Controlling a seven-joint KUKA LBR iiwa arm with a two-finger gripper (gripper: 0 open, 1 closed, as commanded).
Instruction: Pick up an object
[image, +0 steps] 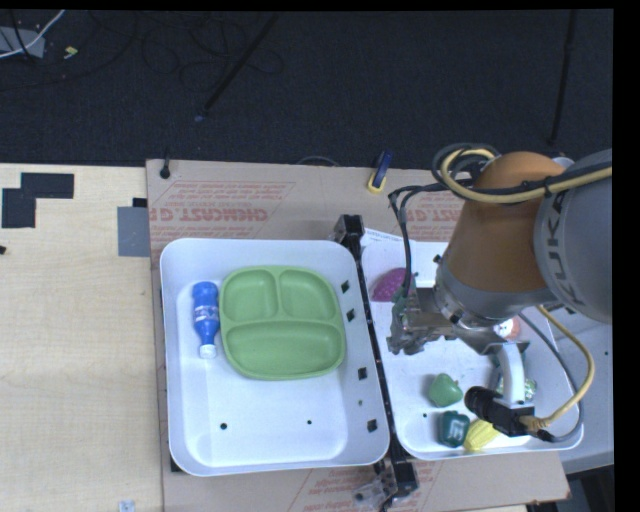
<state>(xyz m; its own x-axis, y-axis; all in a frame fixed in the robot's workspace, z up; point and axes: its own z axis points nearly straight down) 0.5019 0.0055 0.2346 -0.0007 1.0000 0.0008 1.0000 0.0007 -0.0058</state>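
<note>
My gripper (403, 338) hangs low over the left part of the right bin (412, 425), near the divider between the bins. A purple object (387, 286) lies just behind it, partly hidden by the arm. A rounded green object (443, 389) sits a little in front and to the right of the gripper, apart from it. A teal block (453, 430) and a yellow object (481, 436) rest side by side at the bin's front edge. The grey and orange arm (505, 230) hides the back and right of this bin.
The left bin (190, 425) holds a green divided plate (282, 322) with a blue bottle (204, 316) lying along its left side. Black clamps (350, 232) stand on the ridge between the bins. Bare bin floor lies in front of the plate.
</note>
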